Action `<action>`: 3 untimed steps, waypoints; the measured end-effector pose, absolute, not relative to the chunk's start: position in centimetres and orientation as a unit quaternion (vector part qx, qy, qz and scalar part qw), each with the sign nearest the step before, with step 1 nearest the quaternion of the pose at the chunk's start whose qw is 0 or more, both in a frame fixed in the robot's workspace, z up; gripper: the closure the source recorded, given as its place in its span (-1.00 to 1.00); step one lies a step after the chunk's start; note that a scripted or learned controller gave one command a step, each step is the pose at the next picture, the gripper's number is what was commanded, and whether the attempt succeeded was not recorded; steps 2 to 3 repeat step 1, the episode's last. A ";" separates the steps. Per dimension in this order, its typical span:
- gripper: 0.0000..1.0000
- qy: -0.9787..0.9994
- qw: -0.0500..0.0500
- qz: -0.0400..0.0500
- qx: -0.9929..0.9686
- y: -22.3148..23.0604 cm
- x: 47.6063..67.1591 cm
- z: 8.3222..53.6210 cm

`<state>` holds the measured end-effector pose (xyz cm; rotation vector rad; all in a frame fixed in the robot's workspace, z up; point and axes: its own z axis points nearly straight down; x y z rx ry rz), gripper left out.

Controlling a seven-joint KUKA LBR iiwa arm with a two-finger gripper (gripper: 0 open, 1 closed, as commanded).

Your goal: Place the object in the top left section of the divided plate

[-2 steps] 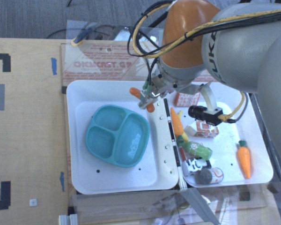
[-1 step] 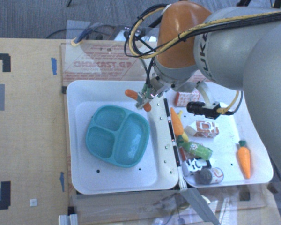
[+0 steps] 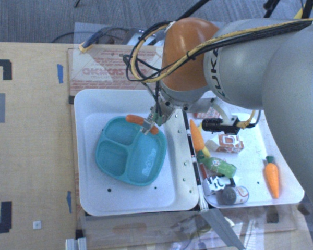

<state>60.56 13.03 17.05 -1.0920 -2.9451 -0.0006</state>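
One small orange carrot-shaped toy [image 3: 142, 122] is clamped by the gripper [image 3: 147, 126] at the teal divided plastic plate's [image 3: 129, 152] upper rim; "KUKA" is partly legible on the grey arm [image 3: 261, 61].

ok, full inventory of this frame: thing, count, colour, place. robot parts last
white bins: 2, white, side by side on the bench
divided plate: 1, teal, three sections, in the left bin
orange object: 1, orange, at the plate's upper rim, right by the gripper tip; too blurred to identify or to tell if it is held
carrot toys: 2, orange with green tops, right bin; one near its right edge, the other by the divider
green bottle-like item: 1, green, right bin centre
small carton: 1, white and red, right bin
cardboard sheet: 1, brown with red print, behind the bins
arm: 1, grey with orange band
gripper: 1, over the plate's upper rim
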 end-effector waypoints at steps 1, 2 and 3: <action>1.00 -0.966 0.000 0.000 -0.258 14.0 56.9 21.5; 1.00 -0.966 0.000 0.000 -0.258 14.0 56.9 21.5; 1.00 -0.966 0.000 0.000 -0.258 14.0 56.9 21.5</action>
